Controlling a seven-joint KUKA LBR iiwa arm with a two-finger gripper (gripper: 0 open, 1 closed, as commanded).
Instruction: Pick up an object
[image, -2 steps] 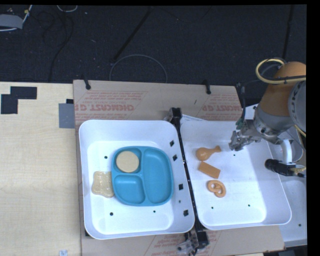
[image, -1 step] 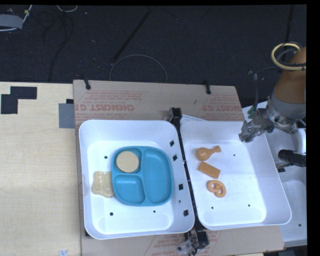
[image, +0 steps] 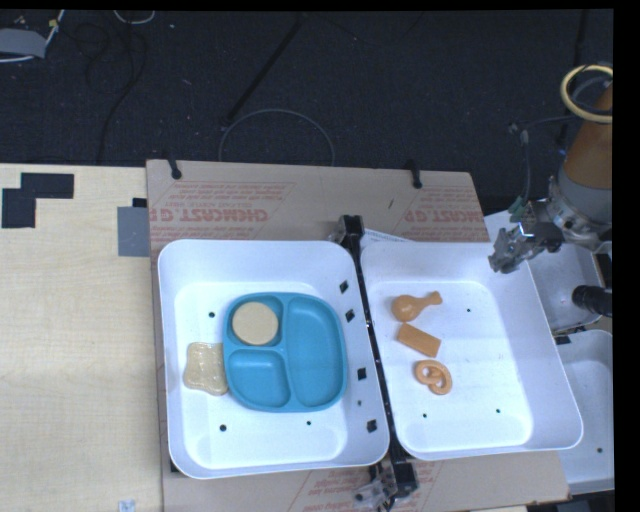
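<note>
Seen from above, two white bins sit side by side on the worktop (image: 80, 330). The right bin (image: 500, 420) holds three tan toy foods: a drumstick (image: 414, 305) lying nearly sideways with its thin end pointing right, an oblong block (image: 418, 340) slanting down to the right, and a small pretzel (image: 433, 377). The left bin (image: 190, 270) holds one blue divided tray (image: 300, 365) with one round cracker (image: 254, 323) inside, and one pale piece (image: 205, 368) touching the tray's left edge. The pincer (image: 506, 250) hovers over the right bin's upper right rim, gripping nothing.

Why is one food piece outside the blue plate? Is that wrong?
A little odd. The pale waffle-like piece lies on the left bin's floor, touching the blue tray's left edge, while the round cracker sits in a compartment. Nothing looks spilled or broken.
</note>
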